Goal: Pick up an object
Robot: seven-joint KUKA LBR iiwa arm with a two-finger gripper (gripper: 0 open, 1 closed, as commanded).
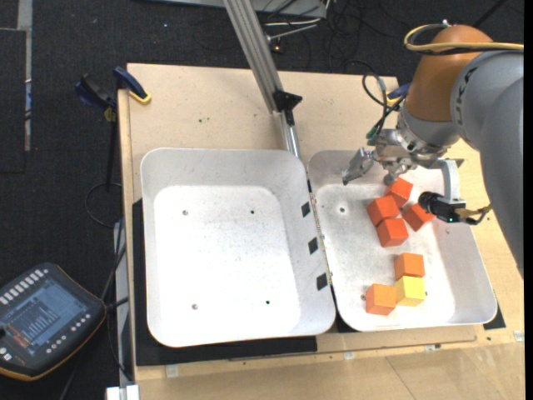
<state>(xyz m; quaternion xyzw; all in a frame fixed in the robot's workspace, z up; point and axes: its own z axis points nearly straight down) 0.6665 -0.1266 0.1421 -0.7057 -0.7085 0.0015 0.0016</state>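
Observation:
Several blocks lie in the right bin (466, 294). A cluster of red-orange blocks (391, 220) sits near its upper middle, one of them (400, 189) close under the wrist. Lower down are an orange block (409, 265), a yellow block (412, 291) and another orange block (380, 299), touching one another. My gripper (374, 171) hangs over the bin's upper part, just up and left of the red-orange cluster. Its fingers stand apart, one grey finger (356, 167) pointing down-left, and nothing sits between them.
The left bin (166, 248) lies beside the right one, with black clips along the shared edge. A slanted metal pole (254, 44) reaches down to the bins' top junction. Blue clamps (108, 90) sit at the bench's far left corner, and a teach pendant (42, 319) lies bottom left.

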